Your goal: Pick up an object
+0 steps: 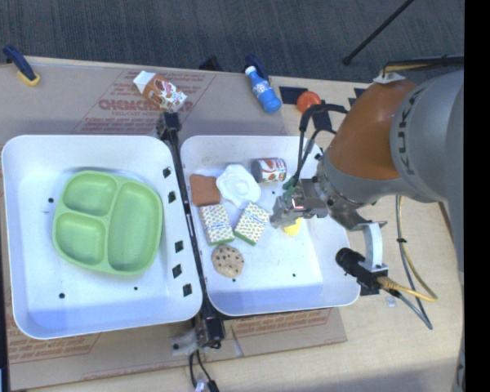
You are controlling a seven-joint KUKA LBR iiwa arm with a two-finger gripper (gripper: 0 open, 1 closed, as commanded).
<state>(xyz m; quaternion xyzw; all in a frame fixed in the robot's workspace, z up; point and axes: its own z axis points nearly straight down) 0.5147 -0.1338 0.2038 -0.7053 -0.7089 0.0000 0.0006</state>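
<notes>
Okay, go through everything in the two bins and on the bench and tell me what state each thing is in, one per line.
Green divided plate: flat in the left bin, nothing on it.
Cookie: flat in the right bin.
Two patterned packets: flat, side by side.
Brown slice: flat.
White lid: lying flat.
Small can: on its side.
Yellow piece: beside the gripper.
Blue bottle: lying on the bench.

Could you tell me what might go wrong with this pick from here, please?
The gripper is low over a small yellow object near the right bin's wall, so it may miss it. The patterned packet lies close beside it and could be nudged or caught instead.
</notes>
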